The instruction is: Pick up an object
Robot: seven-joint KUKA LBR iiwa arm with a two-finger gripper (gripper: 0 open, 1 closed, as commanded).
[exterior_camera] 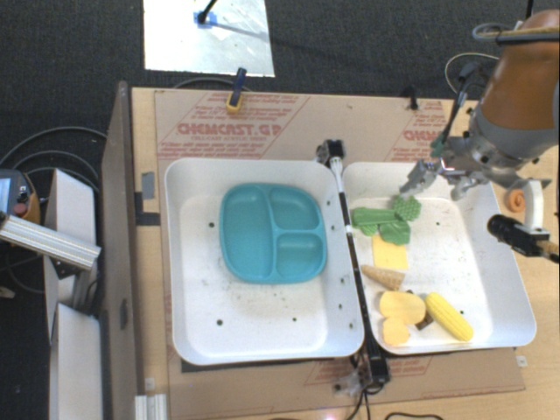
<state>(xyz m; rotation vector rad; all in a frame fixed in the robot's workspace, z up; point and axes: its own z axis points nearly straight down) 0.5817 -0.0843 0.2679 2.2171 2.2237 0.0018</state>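
Corn cob (449,316), yellow pieces (402,306), green pieces (383,222)

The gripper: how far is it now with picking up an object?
Done: the gripper is over the right bin, above the green pieces.
In hand: nothing visibly; no object sits between its fingers.
Left: grasp and lift. The corn and yellow pieces lie on the bin floor.

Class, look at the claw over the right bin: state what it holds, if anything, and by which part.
It cannot be told. The claw hangs just above the green toy pieces in the right bin, but no piece visibly sits in its grip.
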